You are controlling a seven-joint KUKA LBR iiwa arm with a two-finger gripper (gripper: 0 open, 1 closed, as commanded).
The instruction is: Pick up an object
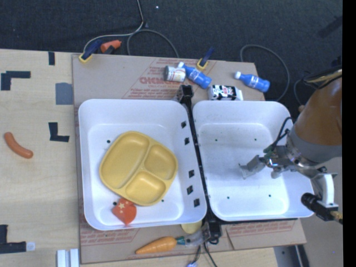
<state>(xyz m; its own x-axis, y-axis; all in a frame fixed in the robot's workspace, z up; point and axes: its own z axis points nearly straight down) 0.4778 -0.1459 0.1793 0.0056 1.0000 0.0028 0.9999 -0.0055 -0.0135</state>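
Pincer (pixel 263 166) spread over right bin (pixel 222 204) (nothing held).

place: robot lab | signs: twin white bins (pixel 89 127) on taped cardboard (pixel 111 79); loose cables (pixel 146 21); toy food

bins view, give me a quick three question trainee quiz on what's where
1. True or false: the yellow plate lies in the left bin.
2. Which bin is the gripper over: A left, B right?
3. Fill in: the carrot lies ____ the bins, on the cardboard.

Key: 1 true; 2 B; 3 outside.
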